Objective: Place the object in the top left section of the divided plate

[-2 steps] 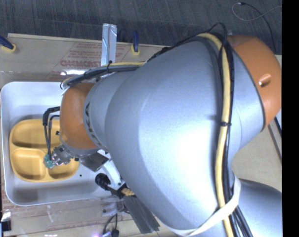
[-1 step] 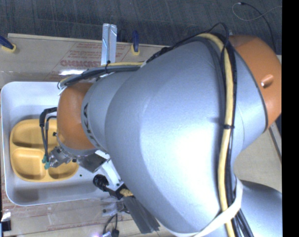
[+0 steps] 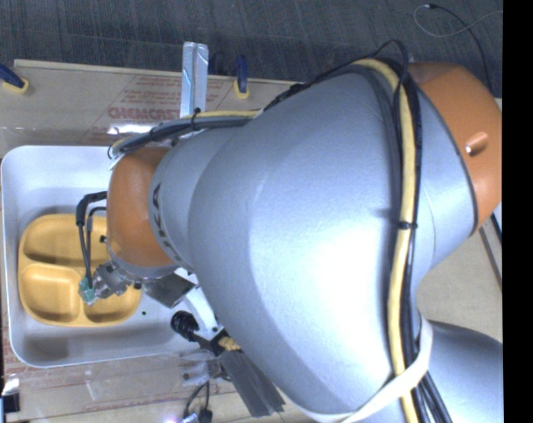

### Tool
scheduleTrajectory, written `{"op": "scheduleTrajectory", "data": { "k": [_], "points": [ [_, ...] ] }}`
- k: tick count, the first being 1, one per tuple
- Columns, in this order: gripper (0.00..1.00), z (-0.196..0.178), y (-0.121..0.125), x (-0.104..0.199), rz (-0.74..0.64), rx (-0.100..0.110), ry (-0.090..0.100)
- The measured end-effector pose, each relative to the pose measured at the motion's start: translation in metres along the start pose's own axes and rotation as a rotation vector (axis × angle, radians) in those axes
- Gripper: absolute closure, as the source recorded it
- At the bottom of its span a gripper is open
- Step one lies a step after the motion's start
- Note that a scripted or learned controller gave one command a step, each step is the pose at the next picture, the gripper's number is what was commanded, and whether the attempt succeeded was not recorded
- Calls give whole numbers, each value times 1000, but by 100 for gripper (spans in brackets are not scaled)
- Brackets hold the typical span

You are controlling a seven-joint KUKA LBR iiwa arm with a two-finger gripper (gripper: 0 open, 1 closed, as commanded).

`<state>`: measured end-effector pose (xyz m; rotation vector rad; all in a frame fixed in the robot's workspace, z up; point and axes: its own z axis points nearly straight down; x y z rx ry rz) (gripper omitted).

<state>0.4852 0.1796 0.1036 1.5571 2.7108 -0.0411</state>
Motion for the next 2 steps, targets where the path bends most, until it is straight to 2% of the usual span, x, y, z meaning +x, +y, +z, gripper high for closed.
{"op": "scheduleTrajectory", "data": {
  "k": [1,2],
  "points": [
    [0,4,1,3,-108,-1,0],
    [0,3,-6,-2,-126,-10,10]
  ]
}}
